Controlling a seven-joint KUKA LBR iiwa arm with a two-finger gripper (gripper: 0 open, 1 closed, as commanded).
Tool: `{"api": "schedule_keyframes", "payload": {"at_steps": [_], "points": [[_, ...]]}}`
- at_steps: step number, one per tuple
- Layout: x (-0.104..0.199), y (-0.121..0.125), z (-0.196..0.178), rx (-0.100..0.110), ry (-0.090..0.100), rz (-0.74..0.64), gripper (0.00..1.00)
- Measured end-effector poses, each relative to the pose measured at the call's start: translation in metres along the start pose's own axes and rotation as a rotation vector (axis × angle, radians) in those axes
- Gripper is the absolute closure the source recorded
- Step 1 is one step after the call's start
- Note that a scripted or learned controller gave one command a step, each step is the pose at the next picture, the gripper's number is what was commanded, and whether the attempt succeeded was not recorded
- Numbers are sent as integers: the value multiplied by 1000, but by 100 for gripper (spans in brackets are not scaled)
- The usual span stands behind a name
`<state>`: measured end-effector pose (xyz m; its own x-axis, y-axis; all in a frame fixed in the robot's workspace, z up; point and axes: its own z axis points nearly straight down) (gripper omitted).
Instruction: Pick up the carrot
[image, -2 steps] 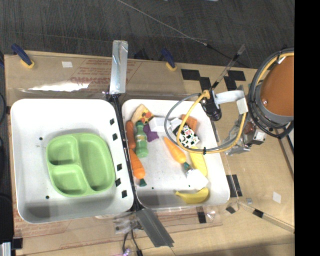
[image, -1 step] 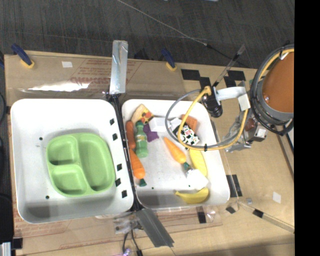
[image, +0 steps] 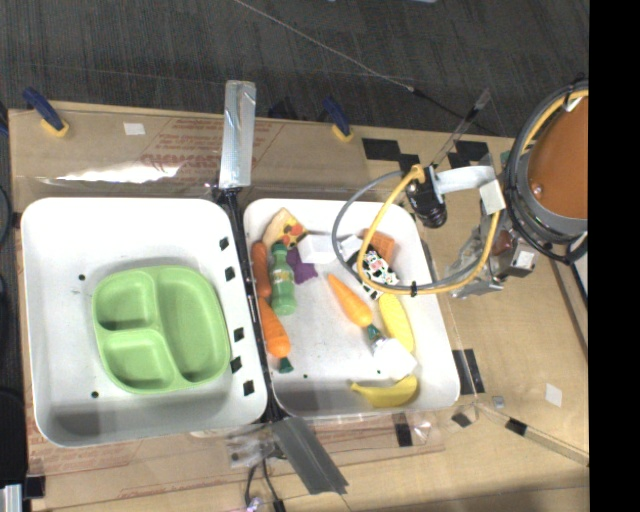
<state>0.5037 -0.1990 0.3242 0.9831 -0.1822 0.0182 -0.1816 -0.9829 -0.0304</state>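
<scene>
Bench bins (image: 40, 300): gripper (image: 480, 275) state cannot be determined. Arm should descend vertically over carrot (image: 349, 300), aligned across its width.

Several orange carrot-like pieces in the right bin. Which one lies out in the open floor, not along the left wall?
The carrot near the bin's middle, lying diagonally left of the yellow banana. The other orange pieces sit stacked along the left wall beside the green bottle.

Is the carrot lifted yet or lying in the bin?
Lying in the right bin: the carrot rests on its floor, with the gripper outside the rim.
</scene>
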Motion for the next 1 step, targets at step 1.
{"api": "schedule_keyframes", "payload": {"at_steps": [1], "points": [[2,-4,-10,9,7,-4,100]]}}
